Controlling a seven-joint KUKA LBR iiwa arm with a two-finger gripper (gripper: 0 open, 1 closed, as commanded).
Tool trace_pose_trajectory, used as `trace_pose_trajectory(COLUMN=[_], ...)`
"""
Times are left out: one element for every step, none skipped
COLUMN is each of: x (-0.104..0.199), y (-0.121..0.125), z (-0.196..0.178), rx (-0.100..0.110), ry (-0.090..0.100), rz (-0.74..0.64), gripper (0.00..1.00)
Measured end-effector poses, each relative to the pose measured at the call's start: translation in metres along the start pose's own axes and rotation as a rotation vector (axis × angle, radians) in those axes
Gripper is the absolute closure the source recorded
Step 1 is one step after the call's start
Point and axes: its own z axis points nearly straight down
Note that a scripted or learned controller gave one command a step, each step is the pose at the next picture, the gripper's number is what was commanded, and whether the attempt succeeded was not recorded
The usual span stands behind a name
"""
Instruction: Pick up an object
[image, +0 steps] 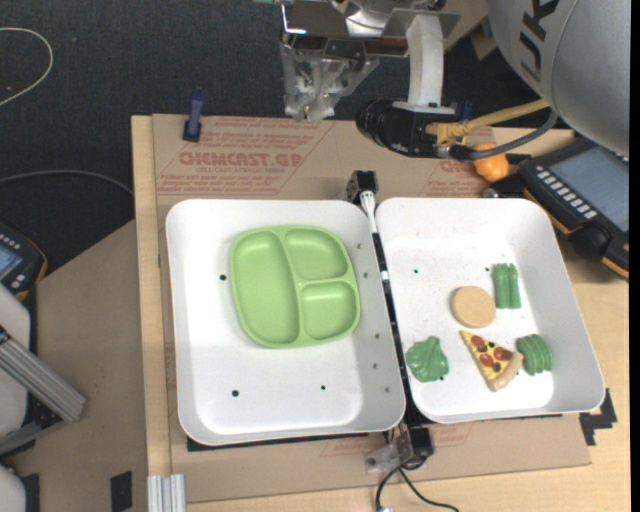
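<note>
1. While our gripper (312, 100) hangs beyond both bins, we cannot tell its opening; nothing visible sits in it.
2. We have lifted nothing: the pizza slice (492, 359) lies well below-right of it, untouched.

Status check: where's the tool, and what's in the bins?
Tool high above the bench's far edge, nothing between its fingers. Pizza slice, round cracker, green pieces in right bin. Green tray in left bin.

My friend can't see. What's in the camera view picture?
Two white bins sit side by side: the left bin holds a green divided plate, the right bin holds toy food, including a pizza slice. The gripper hangs above them.
</note>
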Motion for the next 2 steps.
trace_pose_trajectory(x=[-0.009, -0.017], y=[-0.044, -0.084], z=[0.151, 0.158], rx=[0.033, 0.021], ry=[-0.012, -0.007], rz=[0.005, 0.003], gripper=[1.0, 1.0])
